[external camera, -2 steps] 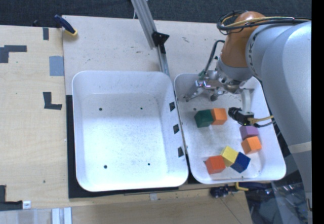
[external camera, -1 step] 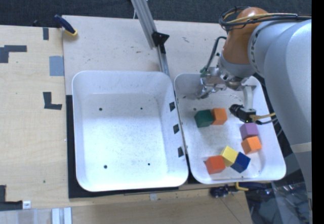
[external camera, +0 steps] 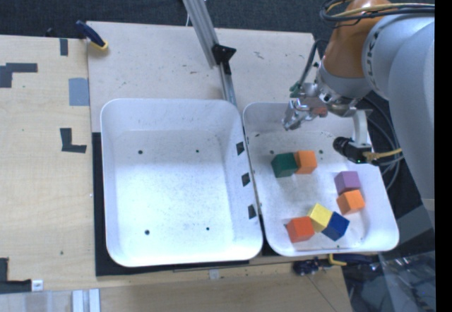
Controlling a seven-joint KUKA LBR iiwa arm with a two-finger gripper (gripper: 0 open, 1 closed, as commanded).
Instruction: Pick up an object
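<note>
My gripper (external camera: 295, 116) hangs over the far end of the right bin (external camera: 272, 120), above the blocks and apart from them. Nothing shows between its fingers. Below it a green block (external camera: 284, 164) sits touching an orange block (external camera: 306, 162). Further right lie a purple block (external camera: 347, 181) and another orange block (external camera: 351, 201). Near the bin's front edge a red-orange block (external camera: 300, 229), a yellow block (external camera: 320, 217) and a blue block (external camera: 336, 226) are clustered together.
The left bin (external camera: 113, 162) lies beside the right one. A slanted metal rail (external camera: 201, 14) crosses the bench behind the bins. A blue and yellow tool (external camera: 92, 35) lies at the far left. The arm's bulk fills the right side.
</note>
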